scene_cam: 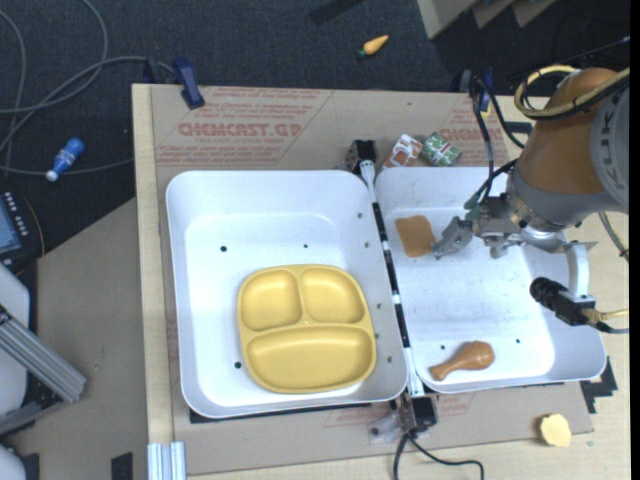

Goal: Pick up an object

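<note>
In the right bin (560, 363), a flat brown toast-like piece (414, 234) lies near the left wall, toward the back. A tan drumstick (462, 359) rests near the bin's front edge. My gripper (472, 242) hangs over the back of the right bin, just right of the brown piece. Its fingers are open, spread left and right, with nothing between them. The left fingertip (447, 244) is close to the brown piece's right edge. A yellow divided plate (305, 328) sits in the left bin (200, 218).
Two small packets (424, 150) lie on the bench behind the right bin. A yellow lump (554, 429) sits off the bin's front right corner. A black part of the arm (556, 300) juts over the right bin's right side.
</note>
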Motion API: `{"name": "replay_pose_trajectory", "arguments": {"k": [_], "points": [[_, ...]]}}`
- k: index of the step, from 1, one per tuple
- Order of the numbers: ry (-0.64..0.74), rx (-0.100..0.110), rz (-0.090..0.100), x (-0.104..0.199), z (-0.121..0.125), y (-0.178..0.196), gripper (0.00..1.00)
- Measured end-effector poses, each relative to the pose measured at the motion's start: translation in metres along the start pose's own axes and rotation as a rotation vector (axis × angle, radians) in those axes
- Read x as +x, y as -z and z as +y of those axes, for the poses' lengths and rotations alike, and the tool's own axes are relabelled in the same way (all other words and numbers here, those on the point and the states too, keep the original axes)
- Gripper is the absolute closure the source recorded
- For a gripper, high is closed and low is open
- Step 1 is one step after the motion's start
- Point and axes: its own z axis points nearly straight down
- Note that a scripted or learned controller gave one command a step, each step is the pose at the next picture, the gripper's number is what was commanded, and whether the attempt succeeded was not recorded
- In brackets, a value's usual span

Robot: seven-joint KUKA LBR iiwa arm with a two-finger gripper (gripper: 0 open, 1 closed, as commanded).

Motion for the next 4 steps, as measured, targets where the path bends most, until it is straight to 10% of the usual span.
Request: {"name": "replay_pose_trajectory", "arguments": {"k": [1, 2, 3, 4], "points": [[0.002, 0.004, 0.001, 0.018, 0.03, -0.071, 0.0], [0.003, -0.006, -0.003, 0.011, 0.07, -0.066, 0.0], [-0.003, 0.006, 0.001, 0.004, -0.004, -0.067, 0.0], [0.004, -0.01, -0.003, 0.0, 0.084, -0.065, 0.0]]}}
